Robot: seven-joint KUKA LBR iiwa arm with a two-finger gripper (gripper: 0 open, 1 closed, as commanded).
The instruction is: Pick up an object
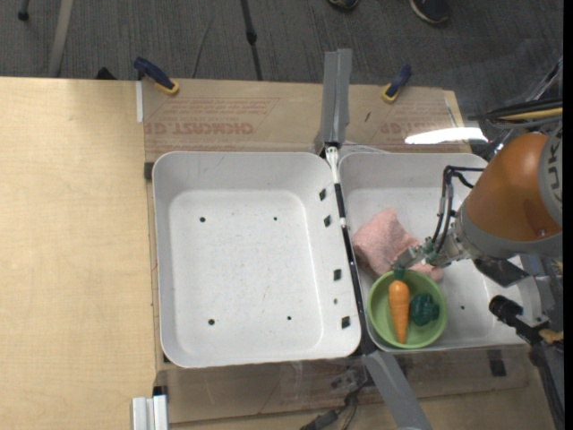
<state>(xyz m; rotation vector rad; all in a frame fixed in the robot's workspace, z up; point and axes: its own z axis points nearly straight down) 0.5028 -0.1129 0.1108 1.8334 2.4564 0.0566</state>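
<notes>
Pink cloth (385,238) lies unlifted in the right bin (394,173). Gripper (419,256) sits at its edge; jaw state cannot be determined. Pickup remains outstanding.

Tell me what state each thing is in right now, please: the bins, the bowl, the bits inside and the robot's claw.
Left bin: sits flat.
Right bin: holds cloth and bowl.
Pink cloth: crumpled, by the divider.
Green bowl: upright at the near edge.
Carrot: lying in the bowl.
Dark green object: in the bowl beside the carrot.
Gripper: low over the cloth's edge, by the bowl's rim.
</notes>
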